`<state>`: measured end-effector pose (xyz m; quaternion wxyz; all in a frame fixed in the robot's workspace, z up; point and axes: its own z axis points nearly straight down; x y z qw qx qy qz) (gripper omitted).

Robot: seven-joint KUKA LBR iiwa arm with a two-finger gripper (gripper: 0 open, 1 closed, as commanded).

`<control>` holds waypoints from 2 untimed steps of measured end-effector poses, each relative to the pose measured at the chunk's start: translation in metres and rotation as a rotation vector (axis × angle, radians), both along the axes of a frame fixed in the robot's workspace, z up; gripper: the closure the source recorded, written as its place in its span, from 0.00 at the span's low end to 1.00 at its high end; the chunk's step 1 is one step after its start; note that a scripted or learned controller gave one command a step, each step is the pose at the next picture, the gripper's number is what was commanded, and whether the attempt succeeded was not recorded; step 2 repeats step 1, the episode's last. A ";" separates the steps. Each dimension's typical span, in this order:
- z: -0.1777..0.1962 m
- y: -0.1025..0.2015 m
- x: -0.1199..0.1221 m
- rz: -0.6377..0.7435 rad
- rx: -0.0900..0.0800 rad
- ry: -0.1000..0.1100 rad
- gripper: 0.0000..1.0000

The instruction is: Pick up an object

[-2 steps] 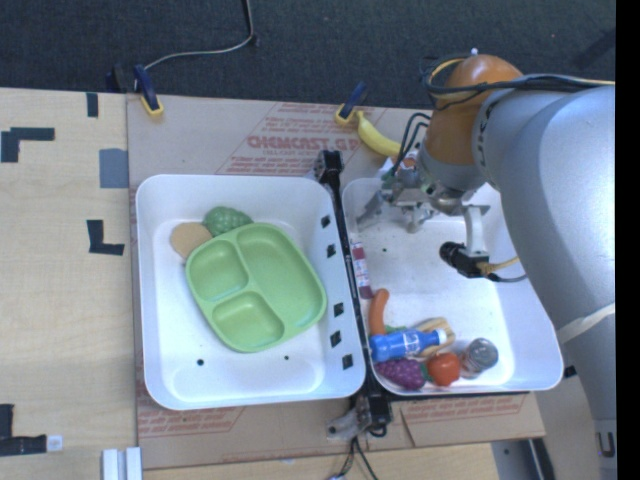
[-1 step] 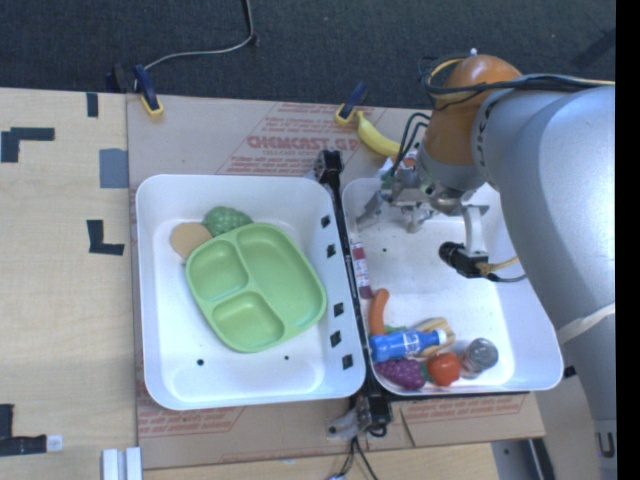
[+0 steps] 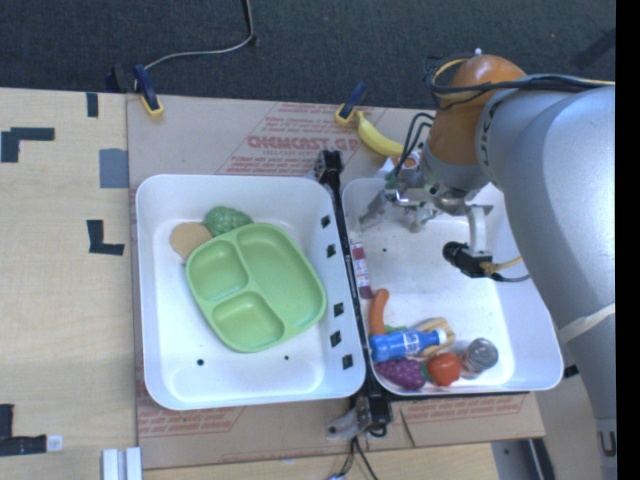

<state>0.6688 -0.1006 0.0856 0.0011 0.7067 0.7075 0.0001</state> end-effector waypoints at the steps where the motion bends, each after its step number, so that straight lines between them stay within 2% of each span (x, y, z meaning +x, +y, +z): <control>1: 0.000 0.005 -0.002 0.000 -0.001 0.000 0.00; 2: 0.000 0.005 -0.002 0.000 -0.001 0.000 0.00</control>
